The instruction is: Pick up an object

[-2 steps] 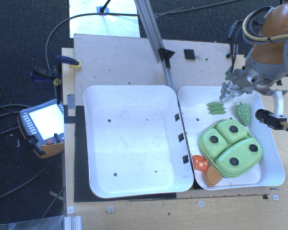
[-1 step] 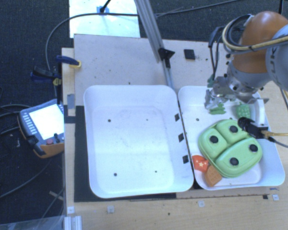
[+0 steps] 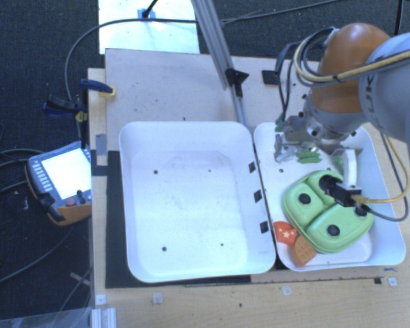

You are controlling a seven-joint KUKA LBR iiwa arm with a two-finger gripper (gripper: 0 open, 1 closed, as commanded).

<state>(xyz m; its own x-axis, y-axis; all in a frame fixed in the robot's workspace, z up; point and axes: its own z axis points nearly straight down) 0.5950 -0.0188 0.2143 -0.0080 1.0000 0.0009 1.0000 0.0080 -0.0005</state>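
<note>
We list one green toy (image 3: pixel 326 212), right bin (image 3: pixel 389 248), 5 o'clock of the hand (image 3: pixel 287 147); red piece (image 3: pixel 285 232) and orange piece (image 3: pixel 302 251) at its 8 o'clock. Hand's spread: cannot tell. No legible writing.

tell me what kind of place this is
Most likely a robotics lab bench for bin picking: two white bins side by side on a board, a grey and orange arm reaching in, and a handheld control pendant on the dark carpet beside trailing cables.
</note>
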